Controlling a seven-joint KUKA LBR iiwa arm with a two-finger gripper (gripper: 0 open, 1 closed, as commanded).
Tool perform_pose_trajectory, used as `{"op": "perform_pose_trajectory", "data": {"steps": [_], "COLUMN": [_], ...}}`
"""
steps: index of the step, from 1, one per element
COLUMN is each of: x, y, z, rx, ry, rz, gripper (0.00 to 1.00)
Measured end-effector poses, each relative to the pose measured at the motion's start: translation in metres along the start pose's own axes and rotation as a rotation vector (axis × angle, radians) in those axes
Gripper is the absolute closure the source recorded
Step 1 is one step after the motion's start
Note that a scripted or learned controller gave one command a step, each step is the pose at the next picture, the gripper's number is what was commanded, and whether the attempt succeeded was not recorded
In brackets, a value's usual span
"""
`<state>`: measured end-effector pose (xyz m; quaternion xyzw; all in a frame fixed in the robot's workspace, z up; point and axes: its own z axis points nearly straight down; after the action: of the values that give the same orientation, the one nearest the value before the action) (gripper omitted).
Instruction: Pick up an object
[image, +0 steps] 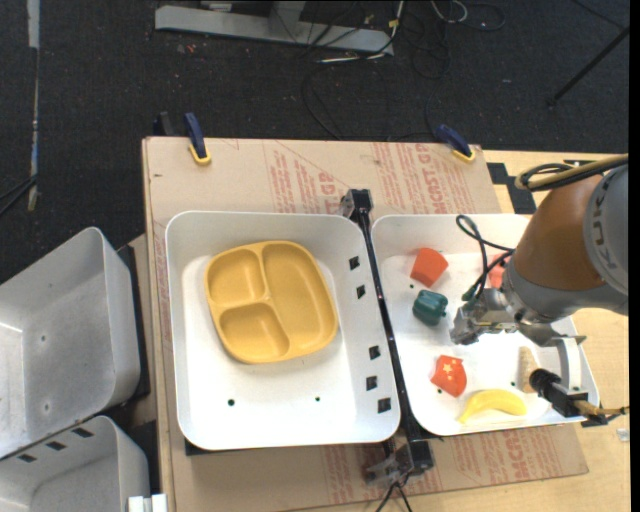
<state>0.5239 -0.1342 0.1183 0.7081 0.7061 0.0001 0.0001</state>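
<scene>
Reaching in from three o'clock, the grey arm (575, 250) with its orange band hangs over the right bin (400, 240), its hand (472, 326) low near the bin's middle. Whether that hand is released or clenched cannot be told from this slant, and nothing is seen between its tips. Just at nine o'clock of the hand lies a teal block (431, 306), close beside it. An orange-red block (429, 266) sits at eleven o'clock, farther off. At seven o'clock lies a red strawberry-like toy (449, 374), and near it, at six o'clock by the bin's near wall, a yellow banana (492, 403). The left bin (190, 400) on the desk (260, 165) bears a yellow divided plate (270, 300) with three compartments.
</scene>
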Motion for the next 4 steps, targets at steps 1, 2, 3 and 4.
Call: {"op": "perform_pose_trajectory", "data": {"steps": [1,2,3,4], "x": [0.002,-0.009,-0.009,0.047], "y": [-0.009,-0.006,-0.005,-0.003], "z": [-0.048,-0.101,-0.138,-0.141], "rx": [-0.002,-0.005,-0.006,0.0], "ry": [-0.001,-0.002,-0.002,0.002], "rz": [-0.004,-0.004,-0.006,-0.011], "gripper": [1.0,1.0,1.0,1.0]}}
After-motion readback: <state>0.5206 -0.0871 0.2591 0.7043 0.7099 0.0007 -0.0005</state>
